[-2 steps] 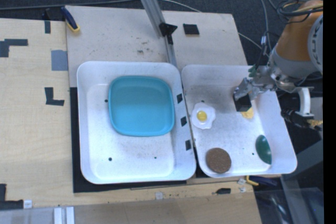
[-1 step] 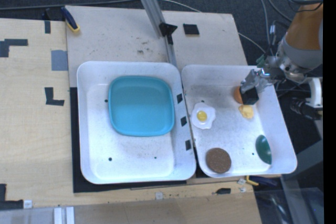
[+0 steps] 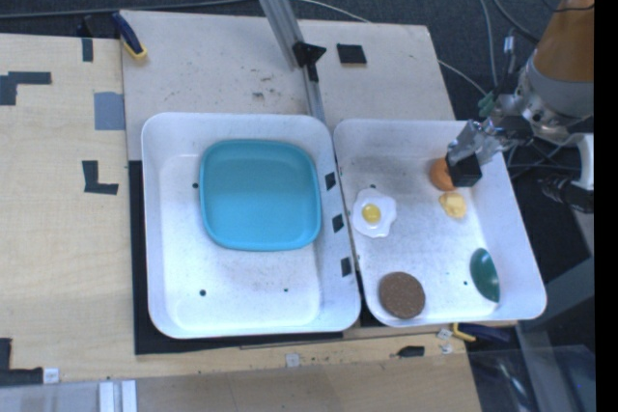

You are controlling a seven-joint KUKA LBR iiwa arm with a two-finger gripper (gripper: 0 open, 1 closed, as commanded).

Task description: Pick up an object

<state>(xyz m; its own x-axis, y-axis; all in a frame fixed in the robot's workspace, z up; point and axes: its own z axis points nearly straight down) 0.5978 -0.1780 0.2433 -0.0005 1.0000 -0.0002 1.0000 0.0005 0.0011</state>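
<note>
From my seat, the pale surface (image 3: 58,207) carries the left bin (image 3: 241,289), which holds a blue plate (image 3: 259,195), and the right bin (image 3: 425,236), where all the small pieces lie. The arm (image 3: 565,43) reaches in over the right bin's far right corner, and the tool (image 3: 470,150) hangs just above and beside a small orange piece (image 3: 440,175).

I judge this to be the approach step: nothing is gripped, and that orange piece looks like the target. The next move calls for centring over it and descending straight, keeping off the bin wall close by.

The other candidates are a brown disc (image 3: 401,294) near the front edge, a toy fried egg (image 3: 374,213) by the divider, a dark green piece (image 3: 485,273) against the right wall, and a little yellow piece (image 3: 452,204) just beside the orange one.

I cannot tell whether the tool is wide or narrow, as the wrist hardware blocks it. The orange piece is partly covered on its right side, and the green piece's shape is hard to read.
</note>
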